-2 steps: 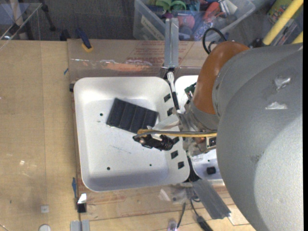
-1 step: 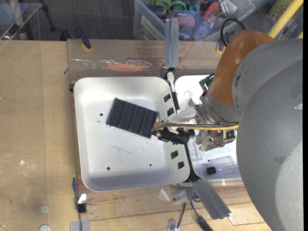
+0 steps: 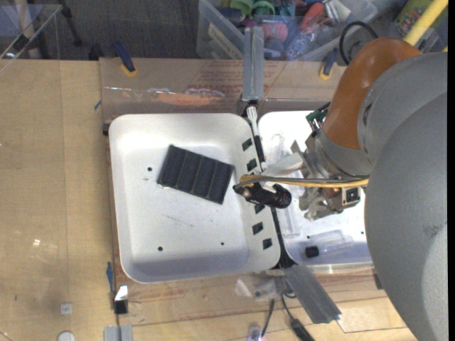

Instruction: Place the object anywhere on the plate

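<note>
One fixed camera looks down slantwise on both bins [image 3: 128,190].

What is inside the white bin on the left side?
Inside the left bin, a dark ridged rectangular plate lies flat on the white floor. The arm covers much of the right bin, so its contents stay mostly hidden.

Bulky grey arm [image 3: 409,183], orange wrist band [image 3: 355,91], perhaps yellow cabling.

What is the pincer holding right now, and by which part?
Cannot tell. The pincer sits over the right bin, its tips hidden by the wrist and cables. The dark plate lies apart in the left bin.
</note>
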Controlling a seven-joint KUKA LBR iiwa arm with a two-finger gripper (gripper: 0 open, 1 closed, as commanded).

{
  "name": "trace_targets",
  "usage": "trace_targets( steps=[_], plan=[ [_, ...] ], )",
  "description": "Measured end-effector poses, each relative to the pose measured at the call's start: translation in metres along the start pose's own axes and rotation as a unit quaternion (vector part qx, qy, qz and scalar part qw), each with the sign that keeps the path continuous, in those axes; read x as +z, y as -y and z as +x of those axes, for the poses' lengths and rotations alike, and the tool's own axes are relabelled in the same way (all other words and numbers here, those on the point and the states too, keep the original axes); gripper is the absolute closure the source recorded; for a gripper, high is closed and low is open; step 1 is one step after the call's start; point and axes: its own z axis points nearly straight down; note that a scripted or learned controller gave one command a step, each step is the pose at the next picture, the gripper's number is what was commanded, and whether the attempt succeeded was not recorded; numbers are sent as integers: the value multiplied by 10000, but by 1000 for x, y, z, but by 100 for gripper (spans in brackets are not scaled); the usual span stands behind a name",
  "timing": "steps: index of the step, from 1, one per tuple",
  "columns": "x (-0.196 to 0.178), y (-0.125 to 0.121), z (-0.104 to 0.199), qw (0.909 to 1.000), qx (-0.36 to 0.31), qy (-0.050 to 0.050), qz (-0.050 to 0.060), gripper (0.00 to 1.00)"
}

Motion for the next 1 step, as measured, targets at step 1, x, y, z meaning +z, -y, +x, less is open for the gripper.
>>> trace_targets(
  steps=[1],
  plan=[
    [0, 0, 0, 10000, -3, 1, 0, 0]
  ],
)
